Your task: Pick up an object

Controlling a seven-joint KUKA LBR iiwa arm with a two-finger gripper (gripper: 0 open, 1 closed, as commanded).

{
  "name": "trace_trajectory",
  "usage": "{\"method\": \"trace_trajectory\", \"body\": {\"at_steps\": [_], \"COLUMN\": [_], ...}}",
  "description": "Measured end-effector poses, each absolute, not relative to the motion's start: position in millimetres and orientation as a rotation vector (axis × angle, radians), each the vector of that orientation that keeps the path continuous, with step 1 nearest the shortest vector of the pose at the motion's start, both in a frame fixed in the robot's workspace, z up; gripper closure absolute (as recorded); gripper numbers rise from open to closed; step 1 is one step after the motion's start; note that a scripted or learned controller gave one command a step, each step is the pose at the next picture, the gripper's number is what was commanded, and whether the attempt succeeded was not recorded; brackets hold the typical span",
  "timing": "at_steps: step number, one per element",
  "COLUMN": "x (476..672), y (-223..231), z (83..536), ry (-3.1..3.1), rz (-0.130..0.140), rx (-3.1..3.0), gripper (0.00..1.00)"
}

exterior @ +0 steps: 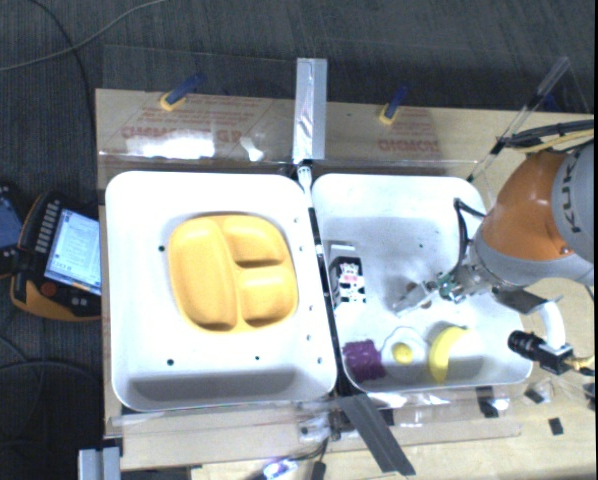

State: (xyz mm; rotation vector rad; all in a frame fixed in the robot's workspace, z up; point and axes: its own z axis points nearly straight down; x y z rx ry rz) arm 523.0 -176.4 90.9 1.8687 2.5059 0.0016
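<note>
The KUKA arm point(539, 218) wears a broad, rounded orange band above a grey wrist section, with dark lettering partly visible on the grey casing beside the band. A thin black cable point(462, 230) loops along its flank, and a small metallic claw point(429, 290) tips the wrist.

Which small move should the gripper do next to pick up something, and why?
Probably a short move toward the bin's near edge, then down. The gripper hangs over bare floor of the right bin, with nothing between its fingers. The banana and the tape roll lie just below it in the view, the closest things to grasp.
</note>
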Motion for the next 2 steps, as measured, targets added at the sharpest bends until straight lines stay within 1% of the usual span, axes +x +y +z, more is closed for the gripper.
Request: {"method": "trace_trajectory", "body": {"at_steps": [1,2], "x": [490.5,593.7], "y": [-160,-131], "z": [91,90], "ry": [2.178,2.079], "rz": [0.017,0.009], "rx": [2.238,2.339], "gripper": [0.0,0.0]}}
